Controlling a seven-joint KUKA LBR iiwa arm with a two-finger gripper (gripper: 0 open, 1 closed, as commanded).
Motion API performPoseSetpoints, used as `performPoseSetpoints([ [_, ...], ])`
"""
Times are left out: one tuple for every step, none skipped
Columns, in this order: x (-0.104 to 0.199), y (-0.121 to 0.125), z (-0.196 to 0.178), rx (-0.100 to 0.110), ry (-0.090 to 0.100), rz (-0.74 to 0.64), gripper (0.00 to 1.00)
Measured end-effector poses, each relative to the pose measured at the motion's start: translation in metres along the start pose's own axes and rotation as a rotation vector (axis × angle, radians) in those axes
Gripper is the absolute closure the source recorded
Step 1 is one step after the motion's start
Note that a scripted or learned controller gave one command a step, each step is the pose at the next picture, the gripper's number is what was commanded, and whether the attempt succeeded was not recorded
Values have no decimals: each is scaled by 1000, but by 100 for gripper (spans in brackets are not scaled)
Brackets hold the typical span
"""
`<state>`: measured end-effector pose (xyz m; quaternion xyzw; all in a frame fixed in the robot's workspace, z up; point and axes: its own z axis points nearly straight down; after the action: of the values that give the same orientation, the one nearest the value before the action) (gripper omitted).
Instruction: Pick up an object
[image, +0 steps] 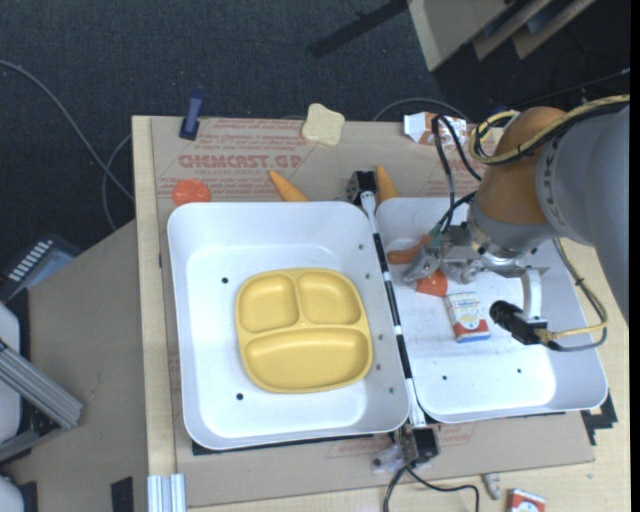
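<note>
My gripper (443, 264) hangs low over the upper left part of the right bin (520, 395), under the orange-banded wrist. A small red-orange piece (432, 285) lies just below it on the bin floor, touching or nearly touching it. An orange strip (400, 256) lies to its left against the bin wall. A small white, orange and blue box (467, 317) rests a little lower right, apart from the gripper. The gripper's own metal parts hide its tips.
The left bin (200, 300) holds a yellow divided plate (302, 329). On the board behind the bins lie a toast-shaped piece (322, 123), an orange carrot (287, 186), an orange disc (190, 190) and a blue item (191, 112). A black cable connector (512, 322) hangs beside the box.
</note>
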<state>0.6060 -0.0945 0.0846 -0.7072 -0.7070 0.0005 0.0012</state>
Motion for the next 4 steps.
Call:
performPoseSetpoints([
  [-1,13,-4,-4,-2,0,0],
  [0,7,0,-1,0,0,0],
  [0,8,-10,-3,0,1,100],
  [-14,-80,-107,-1,-1,1,100],
])
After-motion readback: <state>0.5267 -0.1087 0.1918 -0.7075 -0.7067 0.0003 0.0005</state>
